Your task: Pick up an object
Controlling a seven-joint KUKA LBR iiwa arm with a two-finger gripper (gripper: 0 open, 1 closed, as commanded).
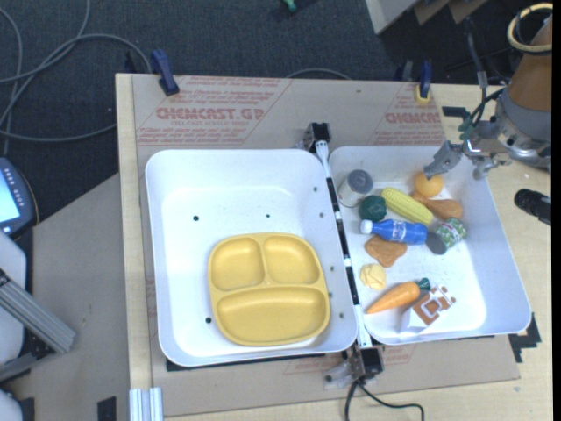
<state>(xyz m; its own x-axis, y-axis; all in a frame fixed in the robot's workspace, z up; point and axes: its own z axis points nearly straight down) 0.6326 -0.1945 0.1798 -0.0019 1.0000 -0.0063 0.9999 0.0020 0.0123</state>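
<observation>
— So, where do we find the arm?

— We see it reaching in from the right, its orange band at the upper right edge and its grey wrist angled down and to the left. The jaws (443, 159) hang over the far right corner of the right bin (500, 310), just above a small orange ball (428, 185). We can make out one grey finger slanting down toward the ball, but we cannot tell how far the jaws are parted, and we see nothing clearly between them.

— And what lies in the bins?

— In the right bin we count a cluster: a grey round piece (358, 181), a dark green piece (372, 207), a yellow corn cob (407, 205), a blue bottle (398, 231) lying on its side, a green can (447, 233), and nearer us a carrot (396, 296) beside a small orange and white box (433, 306). The left bin (175, 235) holds a yellow divided plate (267, 288). Both bins sit side by side on the counter (131, 147).
</observation>
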